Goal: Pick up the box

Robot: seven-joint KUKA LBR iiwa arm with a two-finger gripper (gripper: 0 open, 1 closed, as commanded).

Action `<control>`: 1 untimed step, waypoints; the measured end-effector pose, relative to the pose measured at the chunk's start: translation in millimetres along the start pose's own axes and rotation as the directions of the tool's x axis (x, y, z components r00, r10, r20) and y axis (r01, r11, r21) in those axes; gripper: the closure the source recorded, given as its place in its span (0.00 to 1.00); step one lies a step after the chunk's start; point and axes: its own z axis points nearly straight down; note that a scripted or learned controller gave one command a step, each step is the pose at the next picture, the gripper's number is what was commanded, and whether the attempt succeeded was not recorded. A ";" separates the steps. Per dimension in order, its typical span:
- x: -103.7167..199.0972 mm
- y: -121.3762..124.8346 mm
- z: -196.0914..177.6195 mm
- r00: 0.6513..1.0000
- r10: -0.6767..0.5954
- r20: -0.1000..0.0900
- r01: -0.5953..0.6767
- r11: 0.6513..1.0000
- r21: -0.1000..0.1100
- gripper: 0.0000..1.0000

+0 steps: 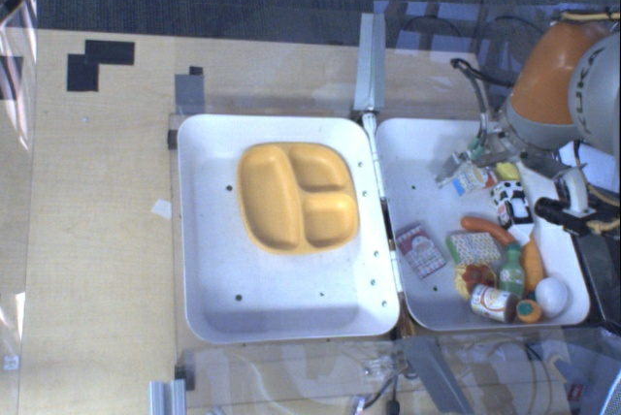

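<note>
Glossy, seemingly plastic yellow tray point(296, 196).

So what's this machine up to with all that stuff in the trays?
A robot arm reaches in over the right bin, which holds a jumble of small things: a small flat box, a green bottle, a can, a white egg. Its gripper sits low near the bin's far side, among some small packets. The box lies apart from it, untouched. The left bin holds a yellow divided tray.

Grey arm point(597, 88), rounded orange band point(548, 79), thin black cables
</note>
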 end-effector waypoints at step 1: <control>-23.4 -1.7 8.9 0.988 -0.156 -0.021 0.157 0.987 0.024 0.00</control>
